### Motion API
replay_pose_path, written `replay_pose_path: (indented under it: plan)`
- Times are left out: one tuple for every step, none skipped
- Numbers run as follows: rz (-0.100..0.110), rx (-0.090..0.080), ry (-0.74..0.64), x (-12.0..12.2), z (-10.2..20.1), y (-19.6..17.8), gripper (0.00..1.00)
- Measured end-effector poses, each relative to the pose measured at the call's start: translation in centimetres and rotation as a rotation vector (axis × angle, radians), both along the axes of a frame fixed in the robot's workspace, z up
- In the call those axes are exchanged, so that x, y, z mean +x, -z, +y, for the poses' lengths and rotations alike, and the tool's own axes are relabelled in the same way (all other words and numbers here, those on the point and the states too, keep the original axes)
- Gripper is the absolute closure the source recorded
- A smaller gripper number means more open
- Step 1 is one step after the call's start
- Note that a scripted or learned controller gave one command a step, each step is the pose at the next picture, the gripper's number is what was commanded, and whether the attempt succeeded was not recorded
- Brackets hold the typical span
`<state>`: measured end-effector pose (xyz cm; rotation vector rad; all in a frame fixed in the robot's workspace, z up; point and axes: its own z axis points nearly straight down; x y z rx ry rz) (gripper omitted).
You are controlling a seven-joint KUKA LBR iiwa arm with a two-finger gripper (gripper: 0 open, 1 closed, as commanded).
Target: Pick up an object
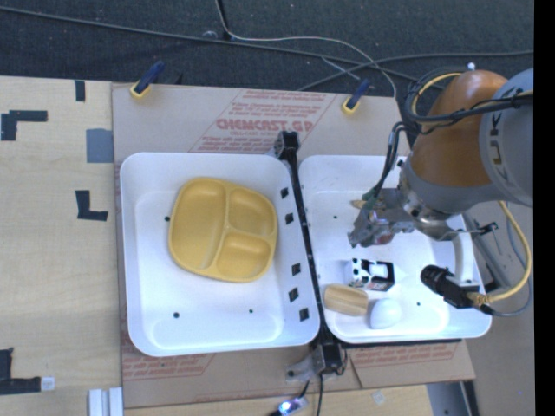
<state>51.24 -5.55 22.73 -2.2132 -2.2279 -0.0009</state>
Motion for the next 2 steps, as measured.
replay_pose_path:
  plan:
    - [0.0,0.0,-0.001,0.2,5.5,-0.9,1.0]
    - [0.002,0.0,-0.002,0.2,11.5,-1.3,1.0]
